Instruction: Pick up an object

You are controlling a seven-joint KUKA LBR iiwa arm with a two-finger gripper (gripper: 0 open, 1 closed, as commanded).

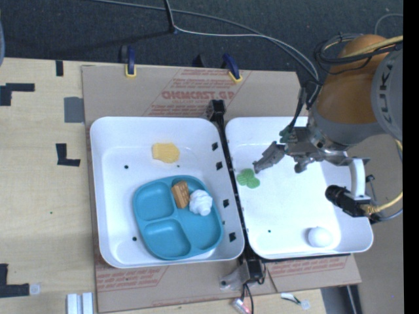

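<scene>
Currently in the approach step, nothing picked yet. Arm (357, 90) reaches in from the right over the right bin (262, 241). Gripper (281, 161) hangs over that bin's upper-left part; two dark fingers show, one (265, 163) pointing left toward the green piece, the other (300, 167) further right, so they read as spread apart. Nothing sits between them.

Candidates:
- green piece (248, 178), small, flat-looking, on the right bin floor near the divider, just below-left of the left fingertip. Closest target. Whether the tip touches it I can't tell at this slant.
- white ball (319, 236), right bin, lower-right corner, well apart from the gripper.
- left bin (105, 175) holds a blue tray (157, 234) with a brown block (181, 193) and a white lump (201, 202) touching side by side near its top-right compartment; a yellow piece (165, 152) lies on the bin floor above the tray.

My read: the green piece is the likely target. Next move calls for shifting left and down so the fingers straddle it, descending to the floor, then closing. Risks: the piece looks thin and soft, so the fingers may close above it or push it against the divider wall. The ball would need a long move and may roll.
</scene>
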